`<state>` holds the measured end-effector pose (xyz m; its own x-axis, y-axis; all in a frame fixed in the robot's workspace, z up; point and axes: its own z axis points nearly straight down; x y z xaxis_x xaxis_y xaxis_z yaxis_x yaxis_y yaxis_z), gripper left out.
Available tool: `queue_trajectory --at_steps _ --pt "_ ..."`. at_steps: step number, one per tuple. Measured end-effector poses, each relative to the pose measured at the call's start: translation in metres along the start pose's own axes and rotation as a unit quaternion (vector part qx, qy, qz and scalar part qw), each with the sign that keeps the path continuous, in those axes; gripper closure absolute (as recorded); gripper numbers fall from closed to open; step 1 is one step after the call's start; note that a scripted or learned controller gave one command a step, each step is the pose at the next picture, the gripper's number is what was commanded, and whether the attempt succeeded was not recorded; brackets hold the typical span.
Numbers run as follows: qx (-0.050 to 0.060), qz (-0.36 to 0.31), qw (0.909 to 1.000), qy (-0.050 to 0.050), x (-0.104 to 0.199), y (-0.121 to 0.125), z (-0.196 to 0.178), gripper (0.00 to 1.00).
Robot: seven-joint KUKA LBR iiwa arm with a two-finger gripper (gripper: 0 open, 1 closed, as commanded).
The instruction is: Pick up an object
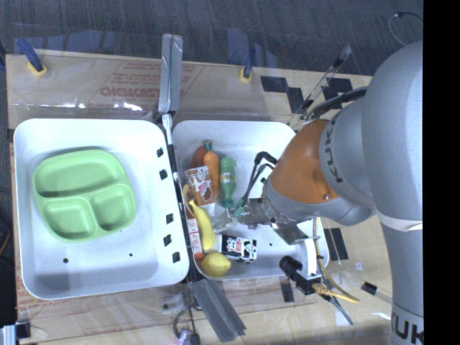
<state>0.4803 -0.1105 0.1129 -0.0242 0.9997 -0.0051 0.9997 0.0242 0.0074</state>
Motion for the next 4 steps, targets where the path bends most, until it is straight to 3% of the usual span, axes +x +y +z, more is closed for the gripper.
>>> queue_trajectory --at_steps 1,2,3,4 --pt "0.006 -0.024 0.9997 0.003 0.008 0.121 0.023 0.0" --pt "0.006 -0.027 0.9996 0.0 0.005 0.121 0.012 1.0" --pt "0.006 -0.099 0.9951 0.004 -0.034 0.095 -0.013 1.0" --pt "0.005 0.016 0.9999 0.003 0.055 0.098 -0.126 1.0"
